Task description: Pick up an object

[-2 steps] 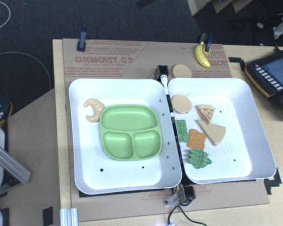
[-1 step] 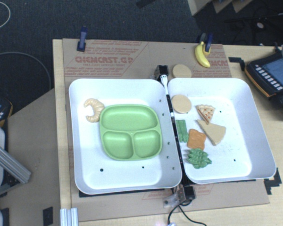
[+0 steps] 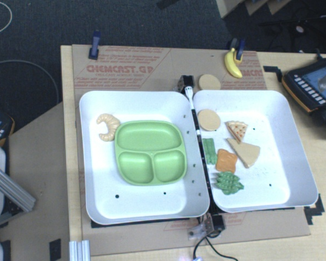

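Note:
The right bin (image 3: pixel 271 145) holds several toy foods along its left half. A round tan cookie (image 3: pixel 209 119) lies at the top, and a pizza slice (image 3: pixel 237 129) is to its right. Below these lie a green bean pod (image 3: pixel 209 150), an orange piece (image 3: pixel 226 160), a pale cheese wedge (image 3: pixel 246 153) and a leafy green piece (image 3: pixel 229 182). In the left bin (image 3: pixel 98 189) stands a green divided plate (image 3: pixel 150 151), with a croissant (image 3: pixel 108 126) at its upper left.
A yellow banana (image 3: pixel 233 64) and a tan disc (image 3: pixel 209 82) lie on the board behind the bins. Blue clamps (image 3: pixel 94 45) hold the board's back edge. A black and orange device (image 3: pixel 315 86) sits at the far right.

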You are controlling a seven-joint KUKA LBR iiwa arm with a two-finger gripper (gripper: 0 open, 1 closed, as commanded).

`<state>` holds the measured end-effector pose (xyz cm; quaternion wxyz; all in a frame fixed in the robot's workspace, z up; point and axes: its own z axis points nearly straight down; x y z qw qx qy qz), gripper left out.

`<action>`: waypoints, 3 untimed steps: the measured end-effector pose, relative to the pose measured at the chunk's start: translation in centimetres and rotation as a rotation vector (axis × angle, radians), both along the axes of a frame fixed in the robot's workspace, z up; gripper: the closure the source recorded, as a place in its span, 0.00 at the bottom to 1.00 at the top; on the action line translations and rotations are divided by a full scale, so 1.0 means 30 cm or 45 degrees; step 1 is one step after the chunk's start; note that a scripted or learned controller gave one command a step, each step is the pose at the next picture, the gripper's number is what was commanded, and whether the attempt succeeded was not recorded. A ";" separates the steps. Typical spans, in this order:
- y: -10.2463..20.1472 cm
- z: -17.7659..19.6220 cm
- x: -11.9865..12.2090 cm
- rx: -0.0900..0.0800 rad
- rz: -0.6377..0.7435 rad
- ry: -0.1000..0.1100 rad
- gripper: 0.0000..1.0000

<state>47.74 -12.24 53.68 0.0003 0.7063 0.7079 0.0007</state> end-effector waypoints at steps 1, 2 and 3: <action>-0.004 0.034 0.008 -0.004 -0.002 -0.004 1.00; 0.030 -0.473 0.003 0.003 -0.003 0.020 1.00; 0.150 -0.957 0.121 0.004 0.002 0.022 1.00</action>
